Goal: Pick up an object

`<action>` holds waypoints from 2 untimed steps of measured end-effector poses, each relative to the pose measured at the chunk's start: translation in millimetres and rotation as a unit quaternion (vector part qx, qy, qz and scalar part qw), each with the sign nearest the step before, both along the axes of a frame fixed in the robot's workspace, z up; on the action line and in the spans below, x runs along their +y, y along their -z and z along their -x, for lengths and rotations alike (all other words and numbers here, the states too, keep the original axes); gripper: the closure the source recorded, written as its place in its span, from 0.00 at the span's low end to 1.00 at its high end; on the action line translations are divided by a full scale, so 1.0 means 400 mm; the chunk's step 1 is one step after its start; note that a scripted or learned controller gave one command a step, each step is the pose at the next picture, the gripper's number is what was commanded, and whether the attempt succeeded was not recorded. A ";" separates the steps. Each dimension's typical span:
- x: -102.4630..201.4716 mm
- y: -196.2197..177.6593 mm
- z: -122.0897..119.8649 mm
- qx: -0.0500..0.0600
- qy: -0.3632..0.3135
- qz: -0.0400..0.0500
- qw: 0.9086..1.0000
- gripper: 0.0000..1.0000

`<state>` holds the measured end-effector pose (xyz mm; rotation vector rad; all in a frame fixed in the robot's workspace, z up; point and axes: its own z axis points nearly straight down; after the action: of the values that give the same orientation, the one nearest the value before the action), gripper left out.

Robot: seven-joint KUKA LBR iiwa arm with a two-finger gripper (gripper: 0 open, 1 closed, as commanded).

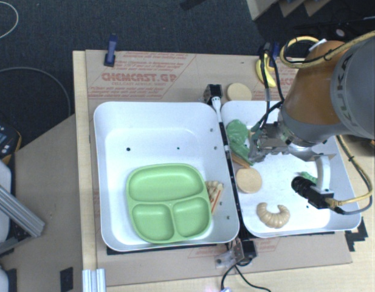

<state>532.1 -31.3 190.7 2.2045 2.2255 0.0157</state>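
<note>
Arm low over the right bin, reaching for something to lift.

Nearest, a green plastic three-part tray (169, 202) fills the left white bin (108, 163); the jaws (258, 146) sit by a green soft lump (238, 132); whether they're apart I cannot tell; best drop squarely over it; beyond, the cardboard surface (144, 72) reads "CHEMCAST".

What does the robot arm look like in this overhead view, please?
The arm is thick, rounded and grey, with a broad orange band above the wrist. Black and yellow cables run alongside it, and the metallic grey pincer sits at its end.
</note>
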 end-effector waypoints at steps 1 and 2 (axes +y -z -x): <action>0.150 0.016 0.108 0.010 0.001 -0.002 1.000 1.00; 0.197 -0.397 0.129 -0.002 0.002 -0.001 1.000 1.00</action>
<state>480.6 47.6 349.7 2.2078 2.2211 0.0234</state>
